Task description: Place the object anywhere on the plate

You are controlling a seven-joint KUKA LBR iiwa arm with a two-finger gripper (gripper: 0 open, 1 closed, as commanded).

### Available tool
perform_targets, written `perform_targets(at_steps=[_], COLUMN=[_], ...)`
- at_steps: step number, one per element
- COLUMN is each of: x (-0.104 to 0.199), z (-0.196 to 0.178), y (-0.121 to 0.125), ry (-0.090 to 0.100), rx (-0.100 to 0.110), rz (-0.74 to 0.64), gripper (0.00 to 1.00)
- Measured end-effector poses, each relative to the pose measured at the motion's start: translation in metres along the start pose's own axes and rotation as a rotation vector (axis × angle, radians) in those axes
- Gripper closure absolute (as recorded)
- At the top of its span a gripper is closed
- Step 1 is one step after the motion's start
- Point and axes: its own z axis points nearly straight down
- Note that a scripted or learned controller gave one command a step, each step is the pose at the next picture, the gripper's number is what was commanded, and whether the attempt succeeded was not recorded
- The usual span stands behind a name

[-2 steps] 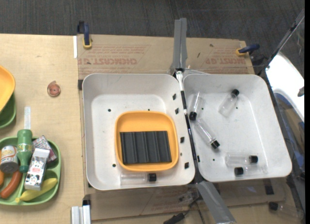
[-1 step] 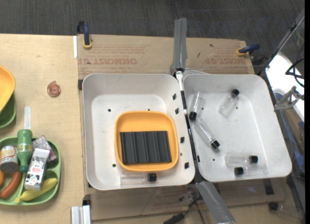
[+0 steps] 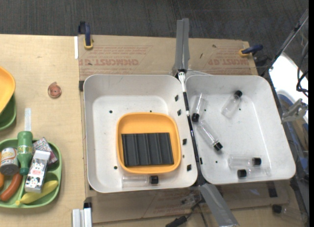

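A yellow-orange square plate (image 3: 147, 121) lies in the left bin (image 3: 98, 123), toward its front. A black ribbed rectangular object (image 3: 148, 149) rests flat on the plate and covers most of its floor. A clear vial with a black cap (image 3: 141, 180) lies on the bin floor just in front of the plate. The right bin (image 3: 267, 138) holds several clear vials with black caps, among them one at the back (image 3: 230, 105), one in the middle (image 3: 210, 137) and one at the front (image 3: 244, 163).
A grey divider post (image 3: 182, 44) stands behind the seam between the bins. On the wooden table to the left sit a green tray of toy food (image 3: 29, 172) and a yellow bowl (image 3: 5, 91). Clamps (image 3: 86, 37) hold the cardboard at the back corners.
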Motion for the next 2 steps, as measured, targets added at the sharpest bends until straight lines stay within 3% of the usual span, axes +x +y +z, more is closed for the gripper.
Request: perform_targets(at_steps=[1,2], x=[0.005,0.005], z=[-0.076,-0.101], y=[0.008,0.009], ry=[-0.001,-0.002], rx=[0.001,0.000], rz=[-0.362,-0.703], gripper=[0.00,0.00])
